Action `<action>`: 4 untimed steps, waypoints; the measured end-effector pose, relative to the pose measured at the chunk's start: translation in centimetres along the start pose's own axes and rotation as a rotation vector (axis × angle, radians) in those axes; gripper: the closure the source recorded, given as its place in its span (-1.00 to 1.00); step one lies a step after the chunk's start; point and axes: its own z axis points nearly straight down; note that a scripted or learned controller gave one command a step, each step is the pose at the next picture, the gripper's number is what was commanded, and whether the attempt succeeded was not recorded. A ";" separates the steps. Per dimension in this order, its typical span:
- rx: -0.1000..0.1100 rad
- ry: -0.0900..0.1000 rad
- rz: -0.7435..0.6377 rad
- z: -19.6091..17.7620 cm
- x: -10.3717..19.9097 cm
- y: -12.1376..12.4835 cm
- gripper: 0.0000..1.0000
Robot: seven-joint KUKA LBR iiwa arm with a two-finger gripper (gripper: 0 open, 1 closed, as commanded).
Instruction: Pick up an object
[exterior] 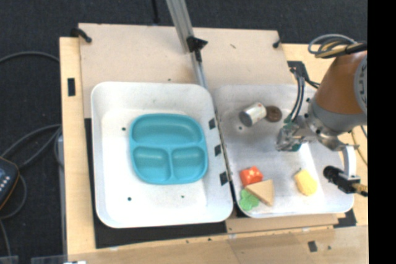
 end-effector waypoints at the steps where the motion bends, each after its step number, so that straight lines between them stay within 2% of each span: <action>1: -0.004 -0.001 -0.009 -5.8 0.8 0.3 1.00; 2: -0.005 -0.002 -0.009 -11.7 0.1 -0.2 1.00; 3: -0.002 -0.001 -0.009 -15.5 -0.1 -0.1 1.00; 4: 0.002 0.001 -0.011 -13.7 4.5 -0.8 1.00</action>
